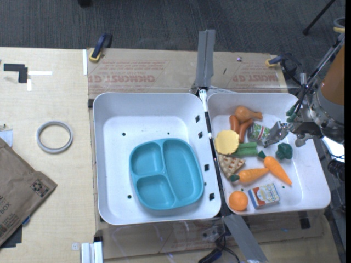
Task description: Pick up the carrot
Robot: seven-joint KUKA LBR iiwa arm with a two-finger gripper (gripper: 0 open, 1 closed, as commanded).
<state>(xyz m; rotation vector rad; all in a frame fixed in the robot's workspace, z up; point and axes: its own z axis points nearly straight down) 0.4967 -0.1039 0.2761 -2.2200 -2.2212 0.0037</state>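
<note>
Camera view showed the gripper (283, 133) low over the right bin (313, 200), reaching in from the right edge with the grey arm (329, 92) behind it. Its two fingers (273, 136) stood spread apart with nothing between them, the nearer tip hanging close to a small can (258, 131) and just above a piece of broccoli (284, 150).

Two carrots lay in the same bin. One carrot (277, 170) lay just below the gripper, slanting down toward the right, its thick end near the broccoli. The other carrot (253, 175) lay beside it to the left, nearly level, its tip by a waffle slice (231, 164). Neither was touched by the fingers.

Around them were a green cucumber (246, 149), a round yellow piece (227, 142), a sausage (235, 124) and a chicken drumstick (247, 113) toward the far wall. Near the front wall sat an orange (238, 200) and a small carton (264, 195).

Left of a divider, the left bin (109, 147) held a blue sectioned plate (165, 173) with three compartments. Farther left, on the wooden bench (44, 201), lay a roll of tape (55, 136) and a brown paper bag (19, 190). Cardboard (142, 73) lay behind the bins, held by a blue and yellow clamp (101, 45).
</note>
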